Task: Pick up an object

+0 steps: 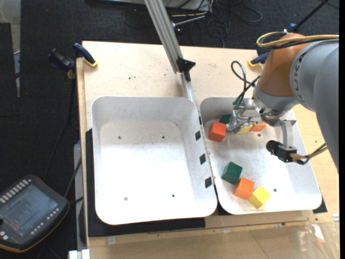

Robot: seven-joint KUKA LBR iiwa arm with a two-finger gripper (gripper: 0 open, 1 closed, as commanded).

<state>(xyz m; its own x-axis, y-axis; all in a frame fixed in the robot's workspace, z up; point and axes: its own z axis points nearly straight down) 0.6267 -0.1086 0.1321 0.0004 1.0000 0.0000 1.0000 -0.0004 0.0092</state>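
My gripper (236,124) is low in the far part of the right bin (302,188), among a cluster of blocks. An orange cube (217,131) lies just to its left. A small green piece (225,118) shows behind it, and a yellow piece (247,128) and an orange piece (258,127) peek out on its right side, partly hidden by the wrist. Nearer the front of the same bin sit a green cube (232,172), an orange cube (243,188) and a yellow cube (259,197), close together.
The left bin (108,144) stands beside the right one, sharing a raised divider wall (202,150). A slanted metal rail (164,26) crosses above the bench's far edge. A teach pendant (27,212) lies off the bench at lower left.
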